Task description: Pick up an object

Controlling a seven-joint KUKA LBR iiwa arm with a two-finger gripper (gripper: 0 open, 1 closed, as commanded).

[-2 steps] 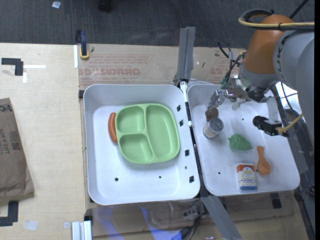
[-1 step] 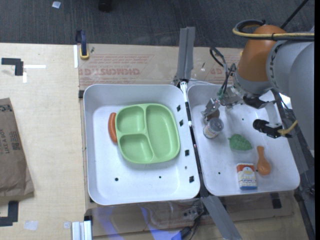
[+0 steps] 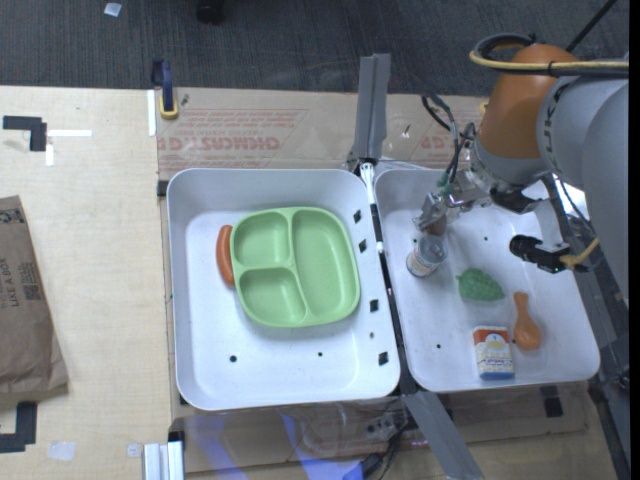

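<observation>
While the arm reaches in from the desk's right edge, you see the gripper low over the right bin, close to its far left corner. From this angle you cannot tell whether it is spread or pressed together. A small jar stands just beside it on the near side, by the bin's left edge; you cannot tell whether the two touch. Nearer the bin's middle lies a green leaf. Toward the near right corner you find an orange piece, with a small box just beside it at the near edge. In the left bin, a green plate with three compartments sits near the middle, and a red sausage lies against its left side.
</observation>
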